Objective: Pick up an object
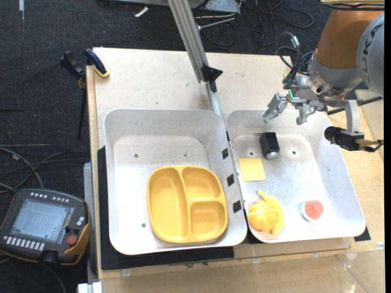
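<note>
The right bin [342, 182] holds a small black block [269, 144], a flat yellow square [252, 169], a yellow fruit-shaped toy [266, 215] and a small red round piece [313, 210]. My gripper [288, 111] hangs over the bin's far edge, above and slightly right of the black block. It is open, its fingers [274, 107] spread apart with nothing between them.
The left bin [122, 145] holds a yellow divided tray [186, 203]. A slanted metal rail [192, 35] runs down to the ridge between the bins. A teach pendant [43, 224] lies on the floor at the left.
</note>
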Controlling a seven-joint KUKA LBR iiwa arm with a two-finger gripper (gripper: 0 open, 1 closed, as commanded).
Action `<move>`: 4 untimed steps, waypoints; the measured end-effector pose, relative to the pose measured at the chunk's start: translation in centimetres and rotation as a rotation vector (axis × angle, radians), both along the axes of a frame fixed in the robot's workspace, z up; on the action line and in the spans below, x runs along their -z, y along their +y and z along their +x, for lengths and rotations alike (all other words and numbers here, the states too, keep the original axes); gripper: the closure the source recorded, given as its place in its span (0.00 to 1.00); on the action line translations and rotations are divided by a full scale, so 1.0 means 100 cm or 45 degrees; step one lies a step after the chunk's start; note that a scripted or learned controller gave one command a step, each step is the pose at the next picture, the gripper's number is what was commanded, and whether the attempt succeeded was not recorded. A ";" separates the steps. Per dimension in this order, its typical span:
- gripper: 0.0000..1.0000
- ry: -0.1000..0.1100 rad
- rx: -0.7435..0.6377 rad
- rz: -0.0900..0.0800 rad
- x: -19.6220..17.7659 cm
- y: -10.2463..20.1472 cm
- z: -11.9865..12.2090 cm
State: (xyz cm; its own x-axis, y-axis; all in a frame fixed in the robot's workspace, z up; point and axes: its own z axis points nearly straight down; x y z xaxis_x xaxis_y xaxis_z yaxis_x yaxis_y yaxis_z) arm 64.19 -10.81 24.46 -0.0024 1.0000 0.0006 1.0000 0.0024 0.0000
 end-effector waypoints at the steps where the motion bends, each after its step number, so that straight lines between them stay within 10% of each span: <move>1: 0.00 0.007 -0.002 -0.001 0.061 0.007 0.002; 3: 0.00 -0.023 0.003 -0.007 0.128 0.001 0.007; 4: 1.00 -0.030 0.001 -0.010 0.117 0.002 0.009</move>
State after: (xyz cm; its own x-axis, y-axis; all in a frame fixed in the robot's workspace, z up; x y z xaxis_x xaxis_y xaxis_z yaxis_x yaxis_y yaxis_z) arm 65.04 -10.65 12.71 -0.0015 1.0000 -0.0070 0.9997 0.0017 0.0235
